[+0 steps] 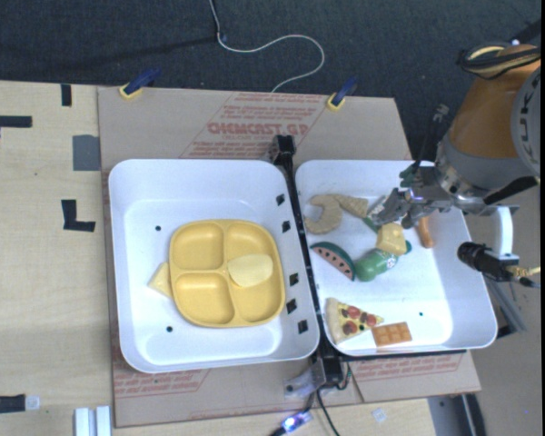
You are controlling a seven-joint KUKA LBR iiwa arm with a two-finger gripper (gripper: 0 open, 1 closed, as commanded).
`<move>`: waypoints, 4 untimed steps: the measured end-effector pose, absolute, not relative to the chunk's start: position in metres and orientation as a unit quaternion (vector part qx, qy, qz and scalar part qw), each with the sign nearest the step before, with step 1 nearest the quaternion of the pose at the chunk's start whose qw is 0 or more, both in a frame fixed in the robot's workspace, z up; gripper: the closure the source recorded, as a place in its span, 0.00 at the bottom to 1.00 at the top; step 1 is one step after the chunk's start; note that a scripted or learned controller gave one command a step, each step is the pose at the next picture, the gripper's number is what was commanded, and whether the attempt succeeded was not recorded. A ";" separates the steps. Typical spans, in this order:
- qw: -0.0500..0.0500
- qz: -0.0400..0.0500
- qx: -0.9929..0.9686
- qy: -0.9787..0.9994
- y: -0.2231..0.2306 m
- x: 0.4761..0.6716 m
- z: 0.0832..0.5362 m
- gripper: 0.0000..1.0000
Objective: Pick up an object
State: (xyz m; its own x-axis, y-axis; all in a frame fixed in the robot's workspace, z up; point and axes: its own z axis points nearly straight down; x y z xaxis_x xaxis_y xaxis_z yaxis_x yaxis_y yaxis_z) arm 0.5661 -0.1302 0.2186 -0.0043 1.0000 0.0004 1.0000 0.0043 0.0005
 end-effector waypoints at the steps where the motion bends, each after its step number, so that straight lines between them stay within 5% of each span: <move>1: 0.001 0.001 0.705 0.709 -0.107 0.614 0.232 1.00; 2: 0.000 0.000 0.705 0.709 -0.084 0.643 0.230 1.00; 4: 0.000 0.000 0.707 0.707 -0.096 0.631 0.232 1.00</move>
